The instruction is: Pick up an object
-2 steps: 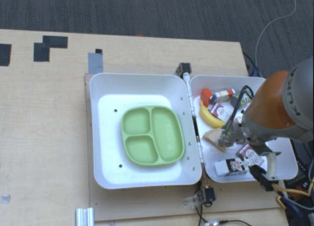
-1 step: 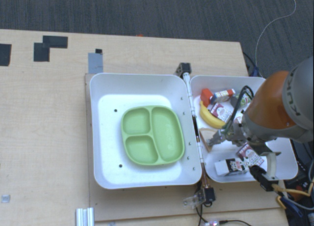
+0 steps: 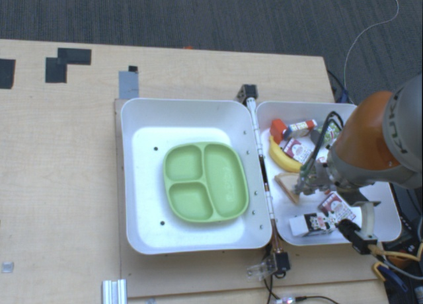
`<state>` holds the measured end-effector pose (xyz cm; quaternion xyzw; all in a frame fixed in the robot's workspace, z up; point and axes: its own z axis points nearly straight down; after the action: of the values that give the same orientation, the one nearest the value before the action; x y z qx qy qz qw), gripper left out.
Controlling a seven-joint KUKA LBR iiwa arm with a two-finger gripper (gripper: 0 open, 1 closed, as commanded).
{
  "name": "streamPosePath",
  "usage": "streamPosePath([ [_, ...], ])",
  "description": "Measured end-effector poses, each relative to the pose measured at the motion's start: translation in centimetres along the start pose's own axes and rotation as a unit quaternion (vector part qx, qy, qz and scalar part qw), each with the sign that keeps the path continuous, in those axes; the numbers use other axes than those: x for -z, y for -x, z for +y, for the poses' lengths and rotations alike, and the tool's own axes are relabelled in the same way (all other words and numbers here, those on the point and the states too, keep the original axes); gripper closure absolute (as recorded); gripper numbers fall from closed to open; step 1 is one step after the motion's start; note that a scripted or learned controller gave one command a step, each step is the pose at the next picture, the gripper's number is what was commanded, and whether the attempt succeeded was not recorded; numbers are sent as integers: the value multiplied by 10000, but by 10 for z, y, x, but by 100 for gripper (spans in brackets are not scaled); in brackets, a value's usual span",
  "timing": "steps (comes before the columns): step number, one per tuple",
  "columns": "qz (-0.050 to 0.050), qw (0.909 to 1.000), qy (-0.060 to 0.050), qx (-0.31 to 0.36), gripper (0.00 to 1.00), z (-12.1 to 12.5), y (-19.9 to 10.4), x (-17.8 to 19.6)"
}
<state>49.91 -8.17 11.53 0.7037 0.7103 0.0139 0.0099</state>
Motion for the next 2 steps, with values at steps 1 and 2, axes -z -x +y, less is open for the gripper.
streamPosePath([
  [1, 1, 10000, -2, -5, 0, 0, 0, 0],
  [2, 1, 10000, 21, 14, 100, 2, -1, 10],
])
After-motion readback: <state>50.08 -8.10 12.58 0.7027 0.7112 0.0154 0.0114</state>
